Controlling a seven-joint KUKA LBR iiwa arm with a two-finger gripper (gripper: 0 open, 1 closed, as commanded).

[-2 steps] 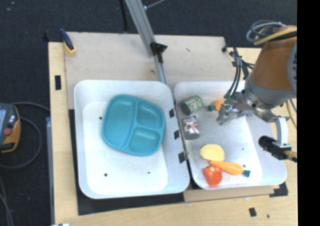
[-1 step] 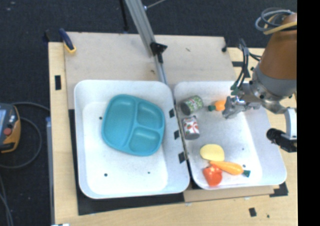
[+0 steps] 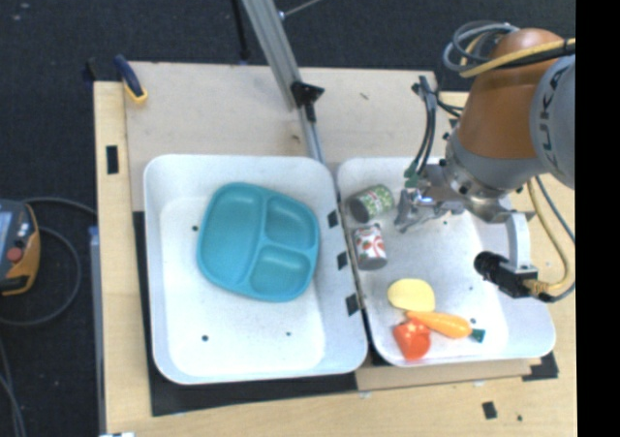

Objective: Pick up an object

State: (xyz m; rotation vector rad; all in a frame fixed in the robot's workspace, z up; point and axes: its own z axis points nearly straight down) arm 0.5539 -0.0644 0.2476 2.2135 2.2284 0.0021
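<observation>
From my feed the pale worktop [image 3: 213,115] carries two white bins. The left bin [image 3: 174,328] holds a teal divided plate [image 3: 260,241]. In the right bin [image 3: 523,328] I see a green can [image 3: 372,201], a red-and-white can [image 3: 370,246], a yellow lemon [image 3: 411,294], a carrot [image 3: 444,325] and a red pepper [image 3: 412,339]. My claw [image 3: 415,208] hangs just right of the green can, gripping nothing; I cannot tell its opening.

I'm looking down on a robotics lab bench: a bare pale wooden board [image 3: 213,110] on dark carpet, two shallow white plastic bins [image 3: 174,348] side by side, a slanted aluminium camera mast [image 3: 266,23], loose black cables [image 3: 58,261], and the grey-and-orange industrial arm [image 3: 509,106].
</observation>
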